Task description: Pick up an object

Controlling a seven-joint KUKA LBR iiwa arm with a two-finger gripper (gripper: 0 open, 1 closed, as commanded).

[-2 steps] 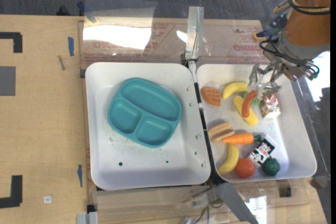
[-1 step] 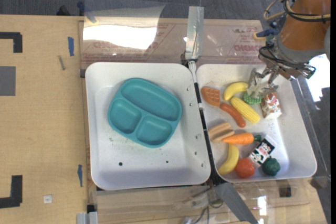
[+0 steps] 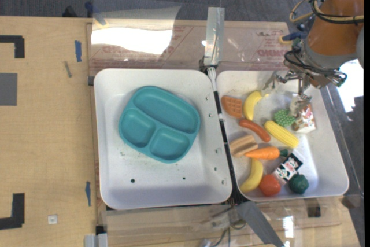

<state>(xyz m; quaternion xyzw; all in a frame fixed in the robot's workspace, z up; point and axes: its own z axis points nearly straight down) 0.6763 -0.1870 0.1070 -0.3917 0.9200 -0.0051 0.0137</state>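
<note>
From the overhead camera you've got the gripper (image 3: 300,91) over the right bin's (image 3: 335,150) far right corner, fingers spread open, nothing between them. Toy food is piled in that bin; corn cob (image 3: 281,133) lies just below the fingertips. Teal plate (image 3: 159,123) sits mid left bin (image 3: 110,170)

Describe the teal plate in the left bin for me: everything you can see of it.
The teal plate is a rounded-square divided dish, plastic by its matte, even look, with three compartments: one large along its far side and two smaller ones nearer the camera. It lies flat and right side up, turned at a slight angle, near the middle of the left bin. Nothing sits in its compartments and nothing touches it but the bin floor. It shows no damage.
</note>
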